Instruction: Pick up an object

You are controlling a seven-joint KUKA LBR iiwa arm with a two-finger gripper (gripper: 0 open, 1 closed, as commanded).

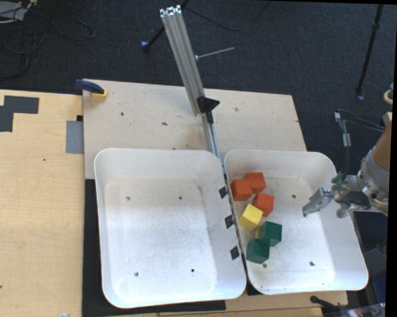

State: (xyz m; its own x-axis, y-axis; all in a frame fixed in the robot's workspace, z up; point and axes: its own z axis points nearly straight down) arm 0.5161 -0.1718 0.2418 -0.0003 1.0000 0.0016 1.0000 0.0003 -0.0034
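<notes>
Over right bin [291, 283], pincer [323, 201] seemingly unladen.

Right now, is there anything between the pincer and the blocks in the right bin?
Nothing visible. The pincer hangs over the right bin, and only bare white floor lies between it and the blocks, which cluster against the bin's left wall.
</notes>
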